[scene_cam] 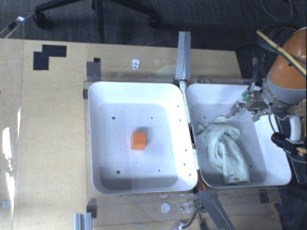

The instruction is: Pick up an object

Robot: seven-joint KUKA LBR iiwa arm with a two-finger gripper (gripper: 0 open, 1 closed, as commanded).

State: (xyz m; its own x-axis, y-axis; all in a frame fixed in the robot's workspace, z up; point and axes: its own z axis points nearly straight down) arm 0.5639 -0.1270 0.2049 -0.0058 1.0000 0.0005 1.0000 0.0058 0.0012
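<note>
We see a small orange foam cube alone at the middle of the left white bin, open floor all round. A crumpled pale green cloth fills the right white bin; above its upper end hangs the gripper, too blurred to read.

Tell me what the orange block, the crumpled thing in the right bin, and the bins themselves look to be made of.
Orange block: likely foam or painted wood, matte, with crisp edges and no glare; the look leaves it open.
Crumpled thing: soft cloth, probably a pale greenish-white towel, judging by its folds and limp drape.
Bins: apparently moulded white plastic, smooth with a slight sheen, with rounded corners and small dark holes in the floor.
</note>
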